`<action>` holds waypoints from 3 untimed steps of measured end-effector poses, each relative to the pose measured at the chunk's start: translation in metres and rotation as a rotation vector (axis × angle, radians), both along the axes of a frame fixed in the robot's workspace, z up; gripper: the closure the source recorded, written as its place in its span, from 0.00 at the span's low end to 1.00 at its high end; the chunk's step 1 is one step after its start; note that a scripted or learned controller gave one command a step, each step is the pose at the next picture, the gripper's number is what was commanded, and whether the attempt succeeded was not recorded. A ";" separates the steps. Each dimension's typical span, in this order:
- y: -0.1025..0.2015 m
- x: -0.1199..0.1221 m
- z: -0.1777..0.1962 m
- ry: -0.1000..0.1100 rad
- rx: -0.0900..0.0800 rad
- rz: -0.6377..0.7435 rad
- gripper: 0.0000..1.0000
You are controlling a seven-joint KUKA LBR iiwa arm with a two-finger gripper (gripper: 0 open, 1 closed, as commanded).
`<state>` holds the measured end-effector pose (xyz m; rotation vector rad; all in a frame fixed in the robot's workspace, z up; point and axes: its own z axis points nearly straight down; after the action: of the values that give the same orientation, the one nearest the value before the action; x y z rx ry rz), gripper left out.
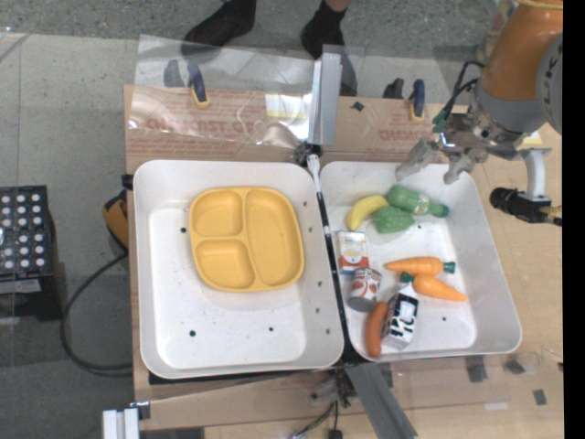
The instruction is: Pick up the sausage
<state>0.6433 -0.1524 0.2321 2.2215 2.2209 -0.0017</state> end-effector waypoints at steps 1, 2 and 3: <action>-0.016 -0.079 -0.031 0.001 0.000 0.250 0.00; 0.024 -0.121 -0.058 0.001 0.002 0.421 0.00; 0.040 -0.163 -0.138 -0.003 0.000 0.597 0.00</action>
<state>0.4800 -0.1121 0.0936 1.4694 2.7737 0.0009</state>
